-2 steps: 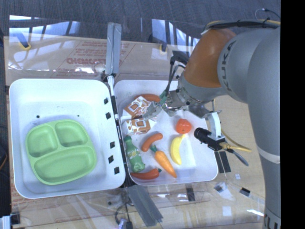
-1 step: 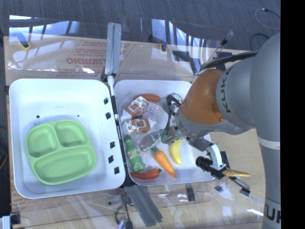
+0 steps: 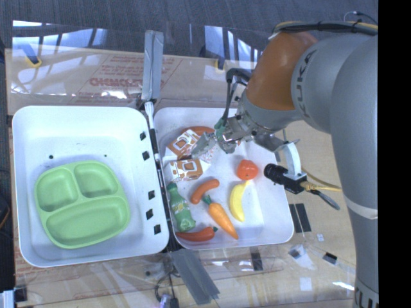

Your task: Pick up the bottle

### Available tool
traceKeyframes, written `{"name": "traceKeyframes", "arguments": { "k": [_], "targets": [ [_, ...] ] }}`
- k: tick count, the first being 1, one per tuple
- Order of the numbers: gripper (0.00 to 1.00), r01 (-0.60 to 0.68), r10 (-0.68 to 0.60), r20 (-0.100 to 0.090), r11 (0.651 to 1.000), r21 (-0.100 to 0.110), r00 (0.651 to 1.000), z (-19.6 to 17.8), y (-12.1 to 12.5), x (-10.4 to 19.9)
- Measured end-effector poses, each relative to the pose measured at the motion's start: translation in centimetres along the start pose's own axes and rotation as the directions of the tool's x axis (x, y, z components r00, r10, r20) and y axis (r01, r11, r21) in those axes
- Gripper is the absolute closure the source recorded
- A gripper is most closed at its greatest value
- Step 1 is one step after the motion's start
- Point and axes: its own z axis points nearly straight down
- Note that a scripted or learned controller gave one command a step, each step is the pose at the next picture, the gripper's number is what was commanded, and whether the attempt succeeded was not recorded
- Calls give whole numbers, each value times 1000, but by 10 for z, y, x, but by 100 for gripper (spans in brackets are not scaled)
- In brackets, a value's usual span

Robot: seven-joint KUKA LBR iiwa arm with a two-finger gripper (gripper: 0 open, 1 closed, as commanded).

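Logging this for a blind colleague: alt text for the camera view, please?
The gripper hangs over food packets in the right bin, away from the green bottle lying near that bin's left wall. The left bin holds a green divided plate.

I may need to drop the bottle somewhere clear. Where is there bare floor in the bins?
Left bin: open floor all along the back, behind the green tray. Right bin: one small bare patch right of the banana; otherwise crowded, with the bottle at the divider beside sausage, carrot and chili, and the gripper over the snack packs.
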Motion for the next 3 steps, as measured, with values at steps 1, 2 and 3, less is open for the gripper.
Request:
{"name": "traceKeyframes", "arguments": {
  "k": [1,2,3],
  "targets": [
    [0,-42,42,0,999,1,999,-19,21,39],
    [0,83,-83,0,997,0,997,-36,94,74],
    [0,-30,30,0,1000,4,1000,16,34,75]
  ]
}}
